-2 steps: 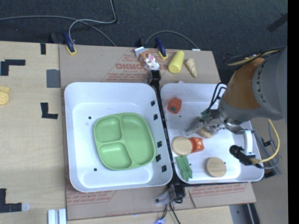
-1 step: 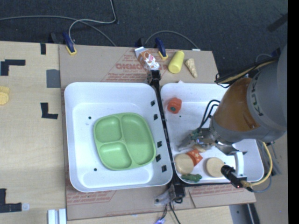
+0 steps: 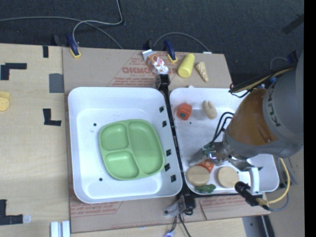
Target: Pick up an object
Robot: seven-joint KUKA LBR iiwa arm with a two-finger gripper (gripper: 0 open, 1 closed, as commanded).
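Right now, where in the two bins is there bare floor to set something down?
Left bin: bare floor rings the green divided plate, widest along the far edge. Right bin: a bare patch lies below the orange piece and tan piece. The near end is crowded with round food pieces and the gripper.

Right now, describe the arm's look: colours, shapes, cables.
The arm is a thick rounded grey body with a wide orange band above the wrist. Thin black cables loop down to the dark metal gripper.
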